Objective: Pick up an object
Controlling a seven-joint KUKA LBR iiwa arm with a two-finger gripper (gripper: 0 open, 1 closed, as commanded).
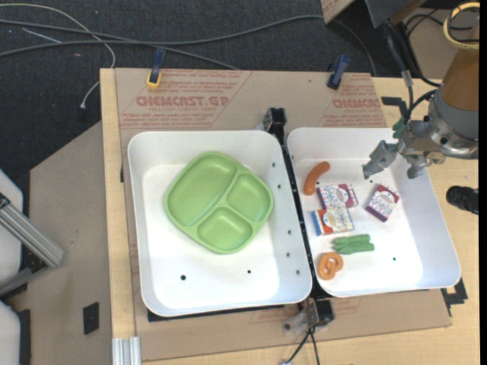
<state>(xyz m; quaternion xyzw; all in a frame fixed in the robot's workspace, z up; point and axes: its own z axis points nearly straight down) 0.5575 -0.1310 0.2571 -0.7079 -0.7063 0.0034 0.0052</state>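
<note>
0 objects lifted: the gripper (396, 160), fingers spread and empty, hangs over the right bin (437, 234) above the purple packet (382, 202); descent and grasp remain.

Grey arm (456, 120) with orange band, grey metal hand (396, 162).

Green divided plate (219, 201), orange sausage (315, 176), white bins (152, 280).
</note>
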